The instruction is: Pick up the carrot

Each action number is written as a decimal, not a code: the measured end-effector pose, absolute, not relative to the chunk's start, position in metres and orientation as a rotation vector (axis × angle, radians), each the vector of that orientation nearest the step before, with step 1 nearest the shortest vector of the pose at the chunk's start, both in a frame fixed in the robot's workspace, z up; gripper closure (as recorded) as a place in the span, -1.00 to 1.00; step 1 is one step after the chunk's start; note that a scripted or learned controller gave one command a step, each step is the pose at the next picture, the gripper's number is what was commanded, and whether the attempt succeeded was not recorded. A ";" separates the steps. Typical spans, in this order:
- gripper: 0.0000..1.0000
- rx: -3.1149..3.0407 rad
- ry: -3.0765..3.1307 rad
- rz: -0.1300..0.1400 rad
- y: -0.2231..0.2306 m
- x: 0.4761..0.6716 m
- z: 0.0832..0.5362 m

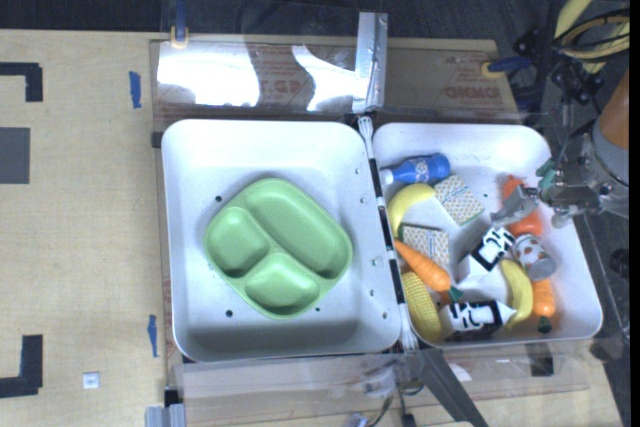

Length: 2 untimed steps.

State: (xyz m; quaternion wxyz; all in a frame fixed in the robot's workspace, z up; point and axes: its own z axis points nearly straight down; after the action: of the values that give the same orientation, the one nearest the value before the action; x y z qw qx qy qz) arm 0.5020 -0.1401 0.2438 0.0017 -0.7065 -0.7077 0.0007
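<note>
1. While the desk (80, 215) is carrying two white bins side by side, the right bin (590, 315) is holding a crowded pile, with a yellow banana (422, 310) lying along its near-left edge.
2. The carrot (428, 267) is lying tilted in the right bin's left half, resting against that banana, well apart from the hand.
3. The left bin (190, 165) is holding a green sectioned plate (278, 245).
4. The hand (560, 190) is hovering over the right bin's far-right side; whether it is open or closed I cannot tell, perhaps for blur.
5. A blue bottle (415, 169) is lying near the far wall.
</note>
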 end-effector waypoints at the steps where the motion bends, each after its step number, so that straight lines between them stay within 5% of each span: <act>1: -1.00 -1.727 -2.621 0.001 -0.122 0.480 0.190; 2: -1.00 -1.453 -2.803 -0.004 -0.103 0.485 0.114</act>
State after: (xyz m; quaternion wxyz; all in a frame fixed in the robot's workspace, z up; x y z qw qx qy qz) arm 0.4853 -0.1026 0.1140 -0.0079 -0.4603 -0.8877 -0.0013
